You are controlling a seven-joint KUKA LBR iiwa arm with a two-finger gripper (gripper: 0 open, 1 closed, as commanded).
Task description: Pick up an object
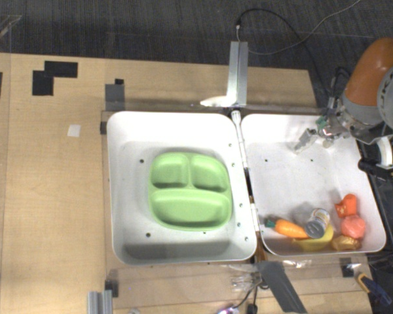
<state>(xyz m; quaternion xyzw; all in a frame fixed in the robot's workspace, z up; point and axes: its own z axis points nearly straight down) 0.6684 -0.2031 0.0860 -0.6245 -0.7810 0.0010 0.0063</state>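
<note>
- Bench (pixel 46 195): carries two shallow white bins side by side; both sit square, with a divider rail between them.
- Left bin (pixel 121 175): holds one green divided tray (pixel 188 190) lying flat near its middle. Large and low; in my judgement a poor target for two fingers.
- Right bin (pixel 281 188): all small candidates are crowded along its near edge and near-right corner; the rest of the floor is bare.
- My arm (pixel 380 84) enters over the right bin's far-right corner; my gripper (pixel 312 135) hovers near the far edge, well apart from the pile. Nothing sits between the fingers; whether they are spread or closed, I cannot tell.
- Red items (pixel 349 218): two of them, at the near-right corner, close to the wall.
- Yellow piece (pixel 318 243) under a small can (pixel 318 222): touching, stacked.
- Carrot (pixel 287 227): lies along the near edge, its tip touching the can.
- Risks, as I judge them: descending here closes on bare floor; in the pile, the fingers may strike the bin wall, or nudge a neighbour and roll the can off the target.
</note>
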